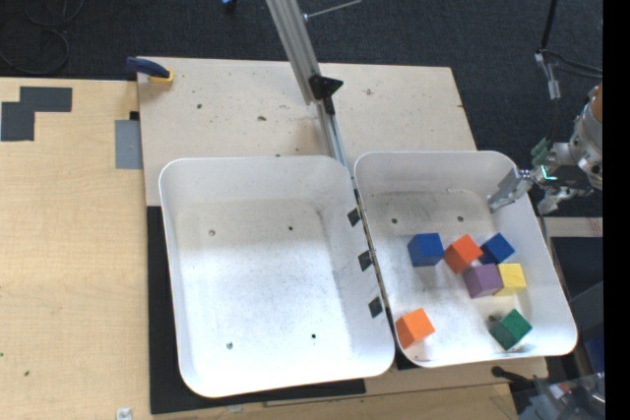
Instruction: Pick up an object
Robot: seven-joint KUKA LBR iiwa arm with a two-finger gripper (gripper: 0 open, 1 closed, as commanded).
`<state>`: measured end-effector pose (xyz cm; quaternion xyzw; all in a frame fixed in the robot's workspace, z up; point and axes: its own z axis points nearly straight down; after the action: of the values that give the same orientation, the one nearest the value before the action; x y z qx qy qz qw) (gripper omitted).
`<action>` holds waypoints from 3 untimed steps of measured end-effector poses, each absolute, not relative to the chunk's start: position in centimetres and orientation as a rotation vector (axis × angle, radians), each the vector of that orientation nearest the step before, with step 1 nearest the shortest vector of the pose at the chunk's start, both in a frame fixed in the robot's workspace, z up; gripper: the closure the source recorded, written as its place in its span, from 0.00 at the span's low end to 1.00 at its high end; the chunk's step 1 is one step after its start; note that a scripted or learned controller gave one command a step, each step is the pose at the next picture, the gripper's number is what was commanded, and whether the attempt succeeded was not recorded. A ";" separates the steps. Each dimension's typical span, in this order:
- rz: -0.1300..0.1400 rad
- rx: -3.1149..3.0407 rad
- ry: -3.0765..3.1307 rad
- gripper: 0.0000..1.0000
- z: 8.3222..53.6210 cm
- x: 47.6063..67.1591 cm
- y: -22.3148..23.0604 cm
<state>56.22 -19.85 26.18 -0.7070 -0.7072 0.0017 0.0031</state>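
Several coloured cubes lie in the right bin (433, 158). A blue cube (425, 249), an orange cube (461, 254), a second blue cube (498, 248), a purple cube (482, 279) and a yellow cube (511, 276) crowd together near the bin's right side. Another orange cube (415, 326) sits alone at the front left, and a green cube (511, 329) at the front right. My gripper (525, 195) hangs over the bin's far right rim, above and behind the cluster. It is open, with nothing between its fingers.
The left bin (256, 168) lies beside the right one, with a divider and black clips between them. A slanted aluminium post (292, 25) rises behind the bins. A small blue and yellow clamp (150, 70) rests at the bench's back left.
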 end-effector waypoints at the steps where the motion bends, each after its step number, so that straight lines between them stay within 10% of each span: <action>1: 0.002 -2.219 -2.220 0.00 26.4 56.3 -19.9; 3: 0.006 -2.214 -2.217 0.00 15.1 55.9 -18.6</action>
<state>55.90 -18.60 15.11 -0.7067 -0.7075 0.0019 0.0042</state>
